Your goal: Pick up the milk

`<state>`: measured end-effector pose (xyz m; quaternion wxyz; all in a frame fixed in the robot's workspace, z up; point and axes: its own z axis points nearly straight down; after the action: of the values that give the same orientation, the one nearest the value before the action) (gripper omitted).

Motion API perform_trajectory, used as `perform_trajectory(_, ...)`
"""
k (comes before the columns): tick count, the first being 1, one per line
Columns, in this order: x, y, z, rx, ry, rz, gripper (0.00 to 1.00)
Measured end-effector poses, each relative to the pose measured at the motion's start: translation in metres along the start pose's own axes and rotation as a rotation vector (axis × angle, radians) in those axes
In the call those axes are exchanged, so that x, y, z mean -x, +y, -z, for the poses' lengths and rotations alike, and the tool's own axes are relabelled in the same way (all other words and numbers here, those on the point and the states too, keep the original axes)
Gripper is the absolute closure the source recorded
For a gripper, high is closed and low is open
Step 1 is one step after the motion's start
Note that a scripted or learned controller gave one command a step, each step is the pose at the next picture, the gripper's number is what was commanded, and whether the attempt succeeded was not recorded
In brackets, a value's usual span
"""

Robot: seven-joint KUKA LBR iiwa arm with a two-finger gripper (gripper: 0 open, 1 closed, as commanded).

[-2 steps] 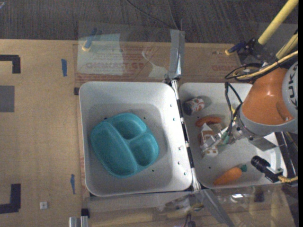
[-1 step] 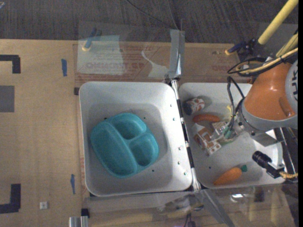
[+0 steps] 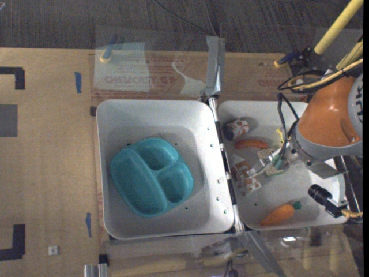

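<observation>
A small white and brown milk carton (image 3: 236,128) lies on its side at the back left of the right bin (image 3: 300,198). My gripper (image 3: 262,167) hangs low over the middle of that bin, a little in front of the carton and to its right. Its tip is right beside a small red-and-white patterned box (image 3: 245,176), and I cannot tell whether they touch. Nothing is visibly held.
An orange sausage (image 3: 251,144) lies between the milk and the gripper. A toy carrot (image 3: 279,214) rests near the bin's front wall. The left bin (image 3: 109,120) holds a teal divided plate (image 3: 151,176). The arm's orange band (image 3: 327,117) and cables hang over the right bin's far side.
</observation>
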<state>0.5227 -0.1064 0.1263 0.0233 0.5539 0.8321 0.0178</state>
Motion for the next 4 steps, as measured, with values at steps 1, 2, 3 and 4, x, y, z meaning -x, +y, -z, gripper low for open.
perform_trajectory(1,-0.083,0.018,0.059,-0.051,0.022,0.173,0.00)
perform_trajectory(2,-0.050,-0.021,0.061,-0.053,0.026,0.215,0.00)
perform_trajectory(3,-0.102,0.000,0.060,-0.055,0.023,0.099,0.00)
perform_trajectory(4,-0.018,-0.040,0.005,-0.056,0.020,0.011,0.00)
